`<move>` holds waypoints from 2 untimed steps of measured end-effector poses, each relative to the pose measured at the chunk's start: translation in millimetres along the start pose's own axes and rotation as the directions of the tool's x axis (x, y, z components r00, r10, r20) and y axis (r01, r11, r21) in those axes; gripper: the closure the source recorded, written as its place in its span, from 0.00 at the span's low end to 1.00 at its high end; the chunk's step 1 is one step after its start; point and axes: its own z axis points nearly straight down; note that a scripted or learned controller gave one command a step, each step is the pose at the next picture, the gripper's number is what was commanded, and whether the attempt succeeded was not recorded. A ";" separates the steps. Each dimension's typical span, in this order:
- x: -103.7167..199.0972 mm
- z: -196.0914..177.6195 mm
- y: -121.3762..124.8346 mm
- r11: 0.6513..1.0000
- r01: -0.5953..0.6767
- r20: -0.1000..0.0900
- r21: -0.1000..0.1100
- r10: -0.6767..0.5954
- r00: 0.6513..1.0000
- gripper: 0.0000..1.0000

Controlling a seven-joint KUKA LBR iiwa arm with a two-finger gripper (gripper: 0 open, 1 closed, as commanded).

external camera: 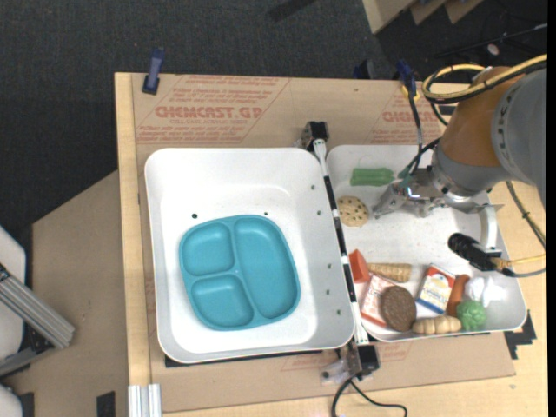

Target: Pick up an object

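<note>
My gripper point(393, 201) is low in the upper half of the right bin point(512, 311), at the end of the grey and orange arm that reaches in from the right. A tan chocolate-chip cookie point(352, 209) lies just left of it, near the bin's left wall. A flat green piece point(372, 176) lies just above it, close to the tip. Nothing is visibly held.
Several toy foods crowd the right bin's front: a tan stick point(389, 271), a brown round biscuit point(399, 307), an orange and white carton point(435, 290), a green broccoli point(472, 314). The left bin point(174, 181) holds a teal divided plate point(239, 270). A black part point(470, 250) hangs under the arm.
</note>
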 end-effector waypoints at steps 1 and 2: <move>14.5 0.4 -92.8 1.000 -0.011 -0.003 0.018 0.011 1.000 0.00; 19.0 -0.4 -126.9 1.000 -0.011 -0.001 0.012 0.011 1.000 0.00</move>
